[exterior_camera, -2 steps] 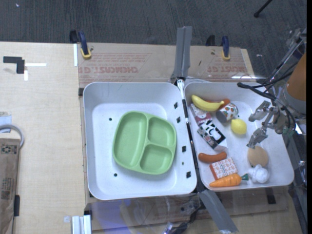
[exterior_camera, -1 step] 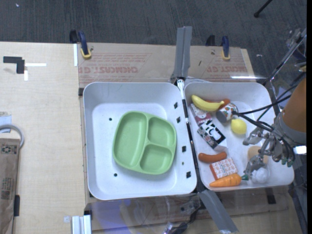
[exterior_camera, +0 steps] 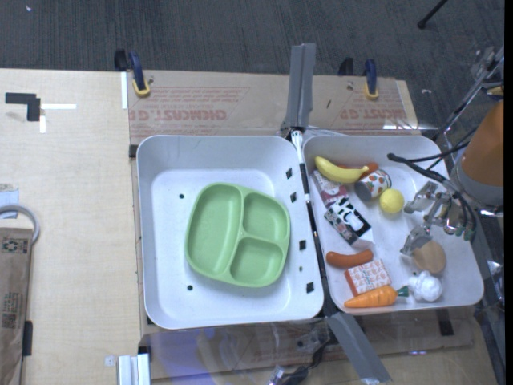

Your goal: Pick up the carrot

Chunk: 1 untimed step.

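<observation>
Claw hangs above the right bin, fingers spread, nothing between them. Approach step, I'd say. Carrot lies below and to its left by the front wall, untouched; next it must swing across and drop.

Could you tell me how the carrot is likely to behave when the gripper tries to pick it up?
The carrot looks like smooth moulded plastic, so probably stiff, light and somewhat slippery. Its tapered, rounded body may roll or squirt out of a pinch. It lies close against the bin's near wall, beside a patterned box, so it might jam.
</observation>
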{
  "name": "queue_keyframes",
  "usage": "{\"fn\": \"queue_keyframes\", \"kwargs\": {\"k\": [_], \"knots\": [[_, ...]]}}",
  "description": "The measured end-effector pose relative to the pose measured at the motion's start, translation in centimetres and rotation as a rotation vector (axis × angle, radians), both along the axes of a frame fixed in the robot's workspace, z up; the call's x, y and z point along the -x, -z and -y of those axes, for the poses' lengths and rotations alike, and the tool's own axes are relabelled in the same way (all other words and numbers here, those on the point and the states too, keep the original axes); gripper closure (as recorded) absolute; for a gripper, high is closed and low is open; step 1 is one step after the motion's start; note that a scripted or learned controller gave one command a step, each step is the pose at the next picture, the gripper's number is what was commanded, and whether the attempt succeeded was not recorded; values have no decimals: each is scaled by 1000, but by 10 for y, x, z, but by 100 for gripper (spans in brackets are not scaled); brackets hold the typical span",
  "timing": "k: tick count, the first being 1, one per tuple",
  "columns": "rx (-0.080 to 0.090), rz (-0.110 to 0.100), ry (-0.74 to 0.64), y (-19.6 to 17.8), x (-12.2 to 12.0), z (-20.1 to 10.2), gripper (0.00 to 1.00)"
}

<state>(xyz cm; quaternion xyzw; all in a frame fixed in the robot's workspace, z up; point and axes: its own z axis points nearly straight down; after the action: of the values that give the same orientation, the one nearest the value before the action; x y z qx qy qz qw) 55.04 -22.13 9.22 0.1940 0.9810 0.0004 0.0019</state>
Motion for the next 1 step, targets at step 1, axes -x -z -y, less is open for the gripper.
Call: {"fn": "queue_keyframes", "kwargs": {"k": [1], "knots": [[3, 4, -821, -106, -49, -22, 0]]}}
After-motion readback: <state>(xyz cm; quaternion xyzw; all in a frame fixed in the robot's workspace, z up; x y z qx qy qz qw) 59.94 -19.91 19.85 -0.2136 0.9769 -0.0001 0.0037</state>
